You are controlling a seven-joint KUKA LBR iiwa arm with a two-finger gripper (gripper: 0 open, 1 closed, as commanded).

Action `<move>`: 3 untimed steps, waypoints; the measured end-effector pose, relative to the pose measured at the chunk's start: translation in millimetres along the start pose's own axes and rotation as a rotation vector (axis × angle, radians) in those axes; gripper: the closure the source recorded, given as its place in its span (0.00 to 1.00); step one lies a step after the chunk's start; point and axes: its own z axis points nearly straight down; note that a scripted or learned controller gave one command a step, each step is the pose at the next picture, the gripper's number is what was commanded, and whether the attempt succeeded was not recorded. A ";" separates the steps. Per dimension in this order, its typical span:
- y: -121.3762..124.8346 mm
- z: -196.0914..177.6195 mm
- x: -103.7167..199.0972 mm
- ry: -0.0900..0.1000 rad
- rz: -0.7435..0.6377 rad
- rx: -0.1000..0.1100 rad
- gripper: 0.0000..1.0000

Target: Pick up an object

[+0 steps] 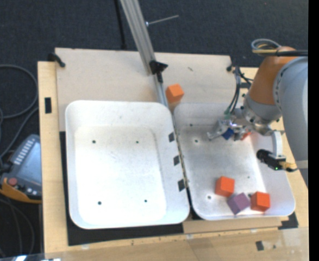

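The gripper (224,130) hangs over the upper part of the right bin (202,145), reaching in from the right, and how wide it stands I cannot tell. Near that bin's lower edge lie 3 blocks: an orange block (224,186), a purple block (238,203) just beside it, and a second orange block (260,200) touching the purple one, all well apart from the gripper. A third orange block (174,93) sits outside the bins, by the metal rail (140,31) above the left bin (121,162).
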 end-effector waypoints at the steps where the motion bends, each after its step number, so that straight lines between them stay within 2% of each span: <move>1: -1.5 -11.2 -1.5 -0.003 -0.006 0.003 1.00; 2: -1.7 -10.6 -1.5 -0.002 -0.008 0.005 0.00; 3: 12.0 5.2 -0.2 0.001 0.000 0.007 0.00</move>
